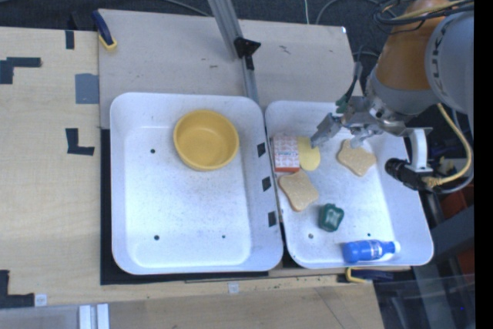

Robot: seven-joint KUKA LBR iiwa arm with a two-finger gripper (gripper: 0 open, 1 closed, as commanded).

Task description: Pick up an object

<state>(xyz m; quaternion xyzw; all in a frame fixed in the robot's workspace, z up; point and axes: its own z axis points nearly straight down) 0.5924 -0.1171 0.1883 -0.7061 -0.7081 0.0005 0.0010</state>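
Note:
In the right bin point(404, 231) lie a red and white box point(286, 153), a yellow round piece point(310, 159), two toast-shaped pieces point(357, 159) point(298, 190), a green object point(330, 217) and a blue bottle point(367, 250). My gripper point(340, 135) hangs over the bin's upper middle, between the yellow piece and the right toast piece. It is open, one finger point(323, 131) slanting towards the yellow piece. Nothing is between the fingers.
The left bin point(139, 227) holds a yellow bowl point(205, 139). A grey metal pole point(223, 0) slants down to the bins' shared rim. Cables and a black fitting point(408, 172) hang at the right bin's right edge.

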